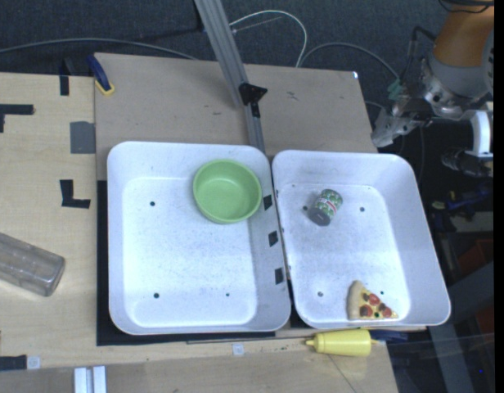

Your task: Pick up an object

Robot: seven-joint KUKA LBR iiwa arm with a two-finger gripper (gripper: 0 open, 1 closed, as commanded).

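Hovering off right bin (416, 219): end effector (391, 125); can (324, 206) inside.

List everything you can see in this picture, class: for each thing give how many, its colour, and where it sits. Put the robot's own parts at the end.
bins: 2, white, side by side on the bench
bowl: 1, green, upper part of the left bin
can: 1, green and grey, lying in the upper part of the right bin
pizza slice toy: 1, yellow with red spots, lower corner of the right bin
bottle: 1, yellow, on the bench just below the right bin
clear container: 1, transparent, lying on the bench left of the bins
metal pole: 1, grey, slanting down to the gap between the bins
arm: 1, grey with orange band, upper right
gripper: 1, grey, beyond the right bin's upper corner
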